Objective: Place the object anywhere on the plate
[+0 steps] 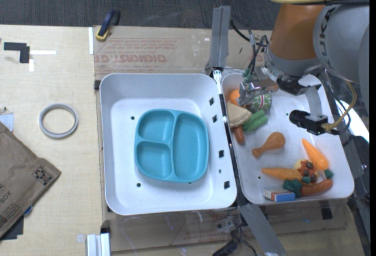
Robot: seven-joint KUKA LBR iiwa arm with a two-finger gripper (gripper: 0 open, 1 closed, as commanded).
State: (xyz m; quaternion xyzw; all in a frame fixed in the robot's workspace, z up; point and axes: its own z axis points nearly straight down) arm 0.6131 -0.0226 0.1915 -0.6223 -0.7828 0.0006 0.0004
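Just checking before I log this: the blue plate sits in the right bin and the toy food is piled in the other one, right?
Not quite. The camera view shows the blue plate in the left bin; the toy food, such as the drumstick and carrot, is in the right bin.

bright, even overhead light | soft shadows inside white bins [111,131] | mild glare on arm [346,20] | sharp focus
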